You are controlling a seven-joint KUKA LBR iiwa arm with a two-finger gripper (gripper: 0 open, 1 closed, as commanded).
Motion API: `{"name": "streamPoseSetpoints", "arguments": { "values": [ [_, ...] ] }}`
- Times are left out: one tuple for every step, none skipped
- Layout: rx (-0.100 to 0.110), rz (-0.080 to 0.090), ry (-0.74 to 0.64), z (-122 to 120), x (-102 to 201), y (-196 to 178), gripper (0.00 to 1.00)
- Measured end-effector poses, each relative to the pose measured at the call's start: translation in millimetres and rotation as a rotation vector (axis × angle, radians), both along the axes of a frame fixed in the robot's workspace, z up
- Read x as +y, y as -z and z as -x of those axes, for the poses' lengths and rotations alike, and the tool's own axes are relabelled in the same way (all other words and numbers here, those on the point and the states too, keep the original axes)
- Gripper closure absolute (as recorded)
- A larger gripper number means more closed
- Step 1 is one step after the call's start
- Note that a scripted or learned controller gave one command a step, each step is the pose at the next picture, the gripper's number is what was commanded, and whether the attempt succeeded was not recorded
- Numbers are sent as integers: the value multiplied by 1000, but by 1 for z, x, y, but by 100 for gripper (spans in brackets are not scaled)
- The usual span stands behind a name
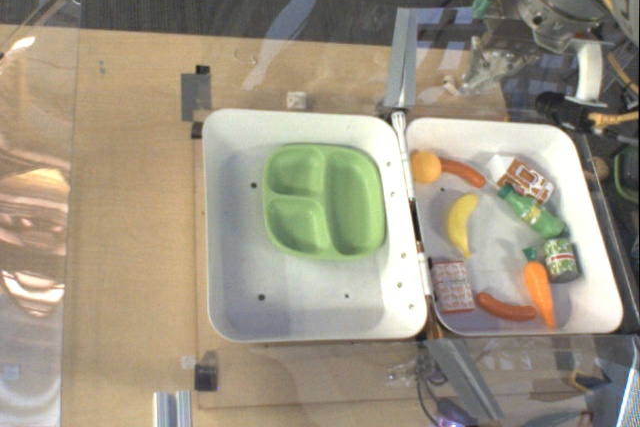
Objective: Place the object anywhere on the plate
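Note:
A green plate with three compartments lies in the left white bin, and nothing rests on it. The right white bin holds toy food: an orange, a banana, a carrot, two red sausages, a green bottle, a green can, a brown snack pack and a pink packet. My gripper hangs above the bench behind the right bin's far left corner, apart from every object.
A grey metal post stands behind the seam between the bins. Cables run past the right bin's far right corner. A small white block lies on the wooden bench behind the left bin.

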State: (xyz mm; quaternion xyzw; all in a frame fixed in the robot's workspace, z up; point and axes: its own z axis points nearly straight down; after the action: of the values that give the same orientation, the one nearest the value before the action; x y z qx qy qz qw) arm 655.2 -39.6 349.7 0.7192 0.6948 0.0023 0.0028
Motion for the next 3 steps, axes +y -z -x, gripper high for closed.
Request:
{"name": "streamPoseSetpoints", "arguments": {
  "values": [
    [2, 0, -207, 59, 37, 84, 100],
    [1, 1, -558, 71, 135, 136, 100],
    [1, 2, -632, 70, 131, 130, 100]
  ]
}}
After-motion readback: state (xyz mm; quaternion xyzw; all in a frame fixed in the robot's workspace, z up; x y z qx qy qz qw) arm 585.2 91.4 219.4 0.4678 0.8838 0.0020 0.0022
